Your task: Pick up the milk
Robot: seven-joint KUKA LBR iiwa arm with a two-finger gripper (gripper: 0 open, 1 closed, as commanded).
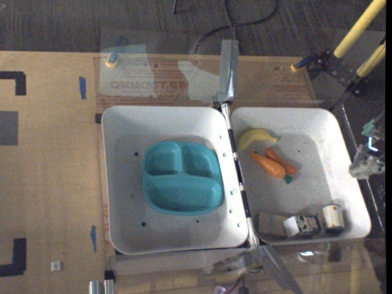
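Note:
The milk [298, 225] is a small white carton with dark print. It lies on its side along the near wall of the right bin [318, 122]. My gripper [366, 162] is at the right rim of that bin, partly cut off by the picture's edge. It is well to the right of the carton and farther back, and nothing shows in its grasp.
A yellow banana [256, 138] and two orange carrots [272, 163] lie in the back left part of the right bin. A small round can [332, 218] stands just right of the milk. The left bin [119, 164] holds a teal divided plate [182, 177].

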